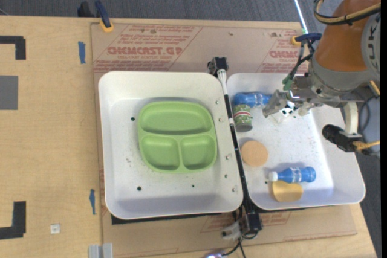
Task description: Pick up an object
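My gripper (280, 110) hangs over the back part of the right bin (341, 190), open with nothing between its fingers. Just left of it lies a crumpled blue bottle (250, 99), and beside that a small can with a green and red label (243, 117) stands against the bin's left wall. A tan round disc (254, 153) lies mid-bin. Nearer the front are a blue water bottle on its side (294, 175) and a yellow-tan block (286, 191).
The left bin (115, 130) holds a green divided plate (178, 135). A black clamp (217, 64) sits at the back where the two bins meet. The arm's orange band (347, 33) and grey body cover the right bin's back right corner.
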You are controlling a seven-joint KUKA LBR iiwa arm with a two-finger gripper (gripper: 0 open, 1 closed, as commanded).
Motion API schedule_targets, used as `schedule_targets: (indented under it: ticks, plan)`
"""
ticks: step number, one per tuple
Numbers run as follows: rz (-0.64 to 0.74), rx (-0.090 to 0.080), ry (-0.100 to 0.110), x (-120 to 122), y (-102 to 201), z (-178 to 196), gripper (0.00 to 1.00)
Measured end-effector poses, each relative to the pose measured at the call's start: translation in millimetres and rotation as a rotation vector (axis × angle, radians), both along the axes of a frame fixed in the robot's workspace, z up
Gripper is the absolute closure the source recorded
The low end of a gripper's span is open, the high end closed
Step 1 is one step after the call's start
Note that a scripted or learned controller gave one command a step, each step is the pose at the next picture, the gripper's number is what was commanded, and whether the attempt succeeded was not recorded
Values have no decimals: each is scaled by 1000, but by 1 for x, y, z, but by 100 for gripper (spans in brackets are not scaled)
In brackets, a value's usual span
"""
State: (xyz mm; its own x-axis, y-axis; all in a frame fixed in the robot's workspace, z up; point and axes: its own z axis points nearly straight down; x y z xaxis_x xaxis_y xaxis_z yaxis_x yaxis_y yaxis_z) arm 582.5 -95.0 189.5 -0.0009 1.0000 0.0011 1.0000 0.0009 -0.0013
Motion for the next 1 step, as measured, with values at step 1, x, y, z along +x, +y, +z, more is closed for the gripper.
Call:
schedule_targets:
  ticks: [1]
  plan:
    - [-19,-2,-1,36,-76,-83,0]
